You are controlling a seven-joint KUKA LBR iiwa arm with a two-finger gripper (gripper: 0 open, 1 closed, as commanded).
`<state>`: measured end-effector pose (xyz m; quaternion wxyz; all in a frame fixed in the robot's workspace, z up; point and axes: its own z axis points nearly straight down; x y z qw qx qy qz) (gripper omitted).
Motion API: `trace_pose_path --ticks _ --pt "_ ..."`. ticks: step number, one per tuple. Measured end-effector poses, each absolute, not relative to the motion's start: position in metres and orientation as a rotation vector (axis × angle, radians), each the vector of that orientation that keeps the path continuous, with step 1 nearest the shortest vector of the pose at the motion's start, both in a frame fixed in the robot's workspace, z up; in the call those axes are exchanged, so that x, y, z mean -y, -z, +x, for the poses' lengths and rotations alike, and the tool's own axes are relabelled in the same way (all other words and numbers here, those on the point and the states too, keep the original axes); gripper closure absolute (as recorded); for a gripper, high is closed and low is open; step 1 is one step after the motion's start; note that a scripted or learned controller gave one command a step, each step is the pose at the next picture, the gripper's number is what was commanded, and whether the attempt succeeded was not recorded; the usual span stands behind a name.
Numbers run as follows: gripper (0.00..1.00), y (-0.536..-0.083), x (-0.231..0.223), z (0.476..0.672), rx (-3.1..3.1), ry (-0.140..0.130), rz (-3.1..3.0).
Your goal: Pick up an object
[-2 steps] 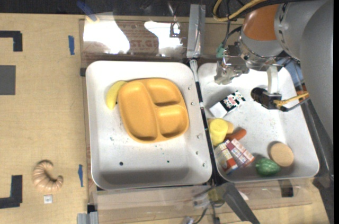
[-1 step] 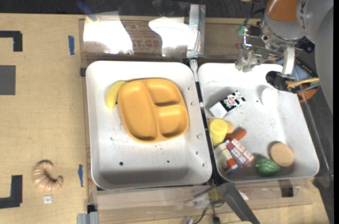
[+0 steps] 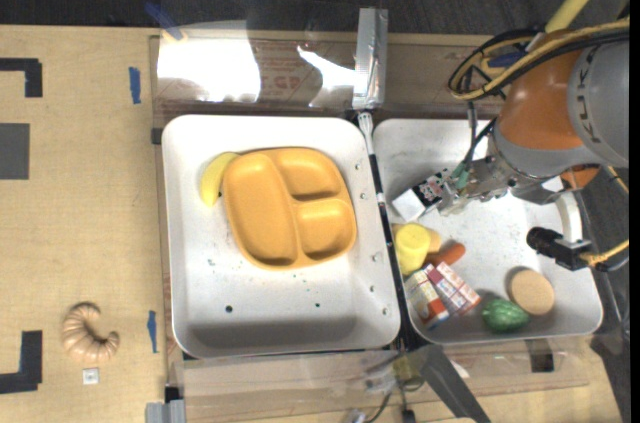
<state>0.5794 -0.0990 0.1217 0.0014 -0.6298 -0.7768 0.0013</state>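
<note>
- Camera view: the gripper (image 3: 432, 193) is seen low over the right bin (image 3: 575, 316), near its left wall; whether it is open cannot be told.
- A yellow cup (image 3: 413, 245), small carton (image 3: 450, 289), green toy (image 3: 504, 314) and tan disc (image 3: 531, 291) are seen in that bin.
- An orange divided tray (image 3: 288, 206) is seen in the left bin (image 3: 270, 316).

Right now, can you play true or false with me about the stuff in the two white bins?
1. The orange tray lies in the left bin. True.
2. The green thing sits in the left bin. False: it is in the right bin, beside the tan round disc.
3. The yellow cup is in the right bin. True.
4. The curly tan thing lies inside a bin. False: it lies on the bench, left of both bins.
</note>
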Motion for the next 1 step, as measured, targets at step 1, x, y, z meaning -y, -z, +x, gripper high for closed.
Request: trace_pose_path --ticks 1 --pt "1.00 -0.1119 0.1296 0.6239 2.086 0.021 -2.368"
